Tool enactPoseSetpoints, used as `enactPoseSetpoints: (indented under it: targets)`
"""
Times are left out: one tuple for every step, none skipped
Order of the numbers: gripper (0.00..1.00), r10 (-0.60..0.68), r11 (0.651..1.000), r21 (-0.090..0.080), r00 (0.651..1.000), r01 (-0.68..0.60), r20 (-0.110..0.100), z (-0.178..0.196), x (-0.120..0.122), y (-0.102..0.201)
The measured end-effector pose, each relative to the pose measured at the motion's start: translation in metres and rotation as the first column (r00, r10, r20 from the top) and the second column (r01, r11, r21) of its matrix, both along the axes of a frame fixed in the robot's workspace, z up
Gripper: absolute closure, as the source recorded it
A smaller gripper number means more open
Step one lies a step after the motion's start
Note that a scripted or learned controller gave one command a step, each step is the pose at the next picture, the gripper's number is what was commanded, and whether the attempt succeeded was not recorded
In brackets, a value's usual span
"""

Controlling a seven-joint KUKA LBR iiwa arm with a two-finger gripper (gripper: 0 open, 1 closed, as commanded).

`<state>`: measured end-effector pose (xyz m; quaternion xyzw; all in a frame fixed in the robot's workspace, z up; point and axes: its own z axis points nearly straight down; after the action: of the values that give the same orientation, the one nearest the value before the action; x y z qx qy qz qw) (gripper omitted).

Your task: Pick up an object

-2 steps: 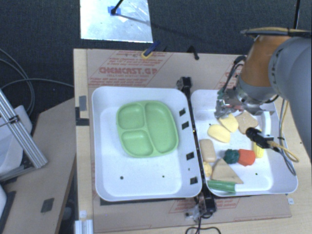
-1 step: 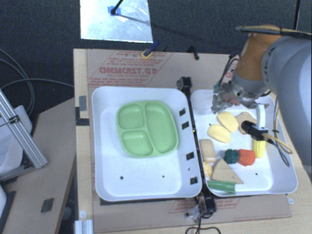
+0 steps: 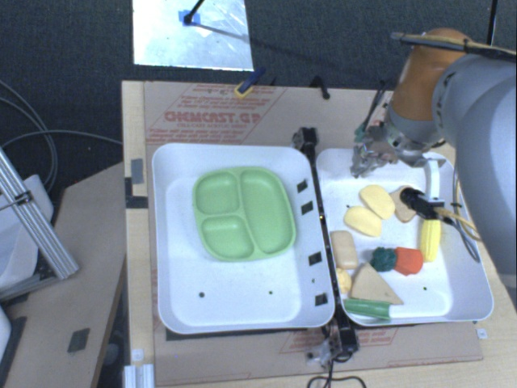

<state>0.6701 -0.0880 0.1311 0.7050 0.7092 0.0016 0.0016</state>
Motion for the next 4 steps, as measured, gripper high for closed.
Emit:
enactPoseSetpoints:
  targets:
    - [1.00,-0.001,1.000,0.000,1.000,0.001,-0.001,0.013,-0.001,0.002]
    - [1.00,0.000,1.000,0.000,1.000,0.000,-0.005,-0.039,-0.002,0.005]
    - [1.00,-0.001,1.000,0.000,1.000,0.001,-0.001,-0.025,-0.001,0.003]
    - [1.00,-0.003,1.000,-0.001,1.000,0.003,0.003,0.024,0.000,-0.003]
